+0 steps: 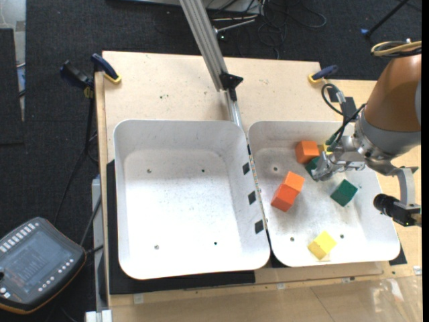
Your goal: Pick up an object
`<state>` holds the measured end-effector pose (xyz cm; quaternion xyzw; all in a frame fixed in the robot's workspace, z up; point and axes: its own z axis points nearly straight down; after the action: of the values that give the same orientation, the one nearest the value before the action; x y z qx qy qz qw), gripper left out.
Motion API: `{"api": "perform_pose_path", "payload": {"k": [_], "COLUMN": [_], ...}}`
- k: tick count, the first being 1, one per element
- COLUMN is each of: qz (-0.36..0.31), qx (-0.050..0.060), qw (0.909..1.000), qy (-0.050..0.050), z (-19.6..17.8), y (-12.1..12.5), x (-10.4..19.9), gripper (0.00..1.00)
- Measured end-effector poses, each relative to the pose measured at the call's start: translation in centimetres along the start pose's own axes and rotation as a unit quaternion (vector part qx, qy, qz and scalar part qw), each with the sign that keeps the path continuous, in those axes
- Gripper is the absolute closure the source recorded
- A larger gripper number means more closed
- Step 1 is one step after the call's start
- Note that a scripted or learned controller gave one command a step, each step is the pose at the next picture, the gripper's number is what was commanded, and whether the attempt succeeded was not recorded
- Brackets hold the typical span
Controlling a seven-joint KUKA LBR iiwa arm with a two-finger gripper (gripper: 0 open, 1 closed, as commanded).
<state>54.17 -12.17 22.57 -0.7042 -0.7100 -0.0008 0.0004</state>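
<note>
Robot arm [395,106] low over the right bin [375,250], by the blocks.

The gripper [320,168] sits down in the right bin, touching a small orange block [308,151] and a dark green thing [313,167] under it. I cannot tell what it grips. A bigger orange block [288,191] lies near, a green block [344,193] just beside, a yellow block [322,245] near the front. The left bin [134,146] sits beside it.
</note>
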Motion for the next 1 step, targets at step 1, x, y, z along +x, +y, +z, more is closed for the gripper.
{"api": "perform_pose_path", "payload": {"k": [1], "qz": [0.0], "qx": [-0.001], "qw": [1.0], "qy": [0.0], "z": [-0.24], "y": [2.22], "x": [5.62], "gripper": [1.0]}}
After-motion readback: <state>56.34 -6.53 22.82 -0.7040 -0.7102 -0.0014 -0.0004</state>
